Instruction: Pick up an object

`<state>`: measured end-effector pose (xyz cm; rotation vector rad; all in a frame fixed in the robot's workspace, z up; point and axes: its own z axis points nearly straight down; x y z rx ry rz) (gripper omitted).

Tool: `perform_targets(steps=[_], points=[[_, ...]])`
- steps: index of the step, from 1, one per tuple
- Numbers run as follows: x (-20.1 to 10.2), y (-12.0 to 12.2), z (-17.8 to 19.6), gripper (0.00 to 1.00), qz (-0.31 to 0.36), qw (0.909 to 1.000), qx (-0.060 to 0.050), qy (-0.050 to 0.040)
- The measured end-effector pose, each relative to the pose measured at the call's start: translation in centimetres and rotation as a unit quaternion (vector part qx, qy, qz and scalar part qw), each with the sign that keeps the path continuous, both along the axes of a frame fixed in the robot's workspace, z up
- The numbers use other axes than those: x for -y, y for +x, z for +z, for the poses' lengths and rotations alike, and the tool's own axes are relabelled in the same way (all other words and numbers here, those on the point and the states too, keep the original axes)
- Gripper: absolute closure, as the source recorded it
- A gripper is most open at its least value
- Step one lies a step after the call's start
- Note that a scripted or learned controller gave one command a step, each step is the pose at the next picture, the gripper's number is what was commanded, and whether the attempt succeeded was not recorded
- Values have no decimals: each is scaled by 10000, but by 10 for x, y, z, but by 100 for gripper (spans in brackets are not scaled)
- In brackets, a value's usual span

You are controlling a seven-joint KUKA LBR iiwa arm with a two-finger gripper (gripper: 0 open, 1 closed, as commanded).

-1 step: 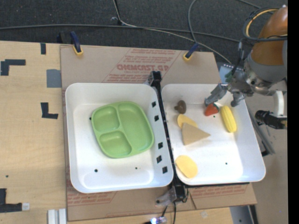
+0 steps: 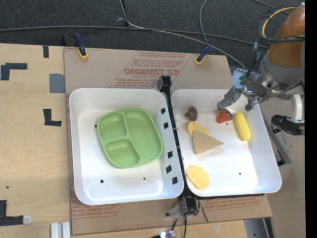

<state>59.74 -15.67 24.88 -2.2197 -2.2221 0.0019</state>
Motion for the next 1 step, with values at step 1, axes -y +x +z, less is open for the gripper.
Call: perform_targets(steps=[1], points=[[-5, 0, -44, 0, 2, 10000, -17, 1]])
